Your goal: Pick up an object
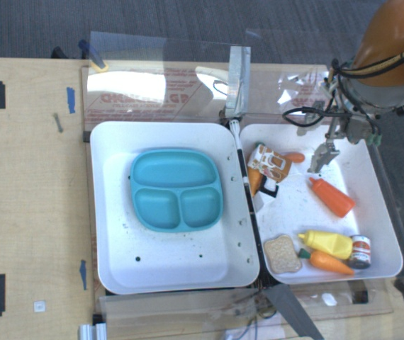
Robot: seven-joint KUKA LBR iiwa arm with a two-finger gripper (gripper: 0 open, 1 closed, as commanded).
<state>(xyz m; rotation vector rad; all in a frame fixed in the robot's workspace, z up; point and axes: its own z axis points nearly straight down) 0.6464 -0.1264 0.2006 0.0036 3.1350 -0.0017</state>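
Note:
My gripper [322, 159] hangs over the far part of the right bin [380, 211], fingers pointing down, with nothing visible between them. Just below and right of it lies an orange bottle [332, 195]. To its left a brown and white snack packet [267, 164] leans near the divider, with a small orange piece [295, 157] beside it. Along the near wall sit a slice of bread [282, 253], a yellow bottle [327, 244], a carrot [331, 263] and a small red-labelled can [360, 251].
The left bin [110, 154] holds a teal three-compartment plate [176, 190]. A clear plastic sheet and a metal upright [237, 83] stand behind the bins. Cables [308, 115] hang from the arm over the right bin's far rim.

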